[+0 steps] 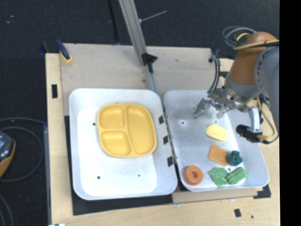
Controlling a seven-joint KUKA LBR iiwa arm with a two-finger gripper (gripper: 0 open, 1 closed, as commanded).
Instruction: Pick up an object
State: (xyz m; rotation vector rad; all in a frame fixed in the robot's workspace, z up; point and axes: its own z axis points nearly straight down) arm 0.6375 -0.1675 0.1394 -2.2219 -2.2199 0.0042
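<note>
The right bin [188,112] holds several small toys. A pale yellow piece [216,133] lies near its middle right. Below it sit an orange block [217,154] and a dark green piece [234,158] touching each other. An orange ring [193,174] and a light green leafy piece [227,176] rest along the front edge. My gripper [208,112] hangs over the back of the right bin, just above the yellow piece, open, with nothing between its fingers.
The left bin [84,173] carries a yellow divided plate [127,129]. A metal pole [134,27] rises from the bench behind the bins. The arm's orange band [249,55] and cables stand at the right.
</note>
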